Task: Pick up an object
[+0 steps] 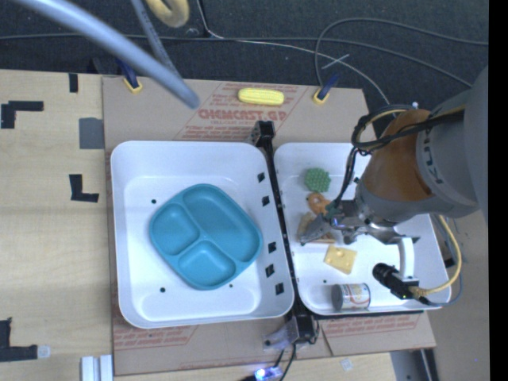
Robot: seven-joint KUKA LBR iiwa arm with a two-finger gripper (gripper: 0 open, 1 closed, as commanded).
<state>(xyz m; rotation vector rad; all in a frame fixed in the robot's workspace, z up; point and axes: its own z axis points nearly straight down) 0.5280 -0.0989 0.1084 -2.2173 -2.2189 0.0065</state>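
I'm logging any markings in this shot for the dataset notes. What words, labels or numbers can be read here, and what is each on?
"CHEMCAST GP": red print on the brown cardboard sheet under the bins, above the left bin.
A smaller red line beneath it: too blurred to read.
Label on the small can in the right bin: too small to read.

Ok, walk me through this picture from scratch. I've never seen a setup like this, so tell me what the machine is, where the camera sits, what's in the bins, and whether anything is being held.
One camera looks down at a slant on a bench with two shallow white bins. The grey shape with the orange band is a robot arm reaching in from the right. Its gripper sits low in the right bin, but I cannot tell whether it holds anything. Near it lie a green bumpy object, a small orange piece, a grey object, a yellow cheese-like wedge and a small can. The left bin holds a blue divided plate. Behind the bins, a yellow object lies on cardboard.
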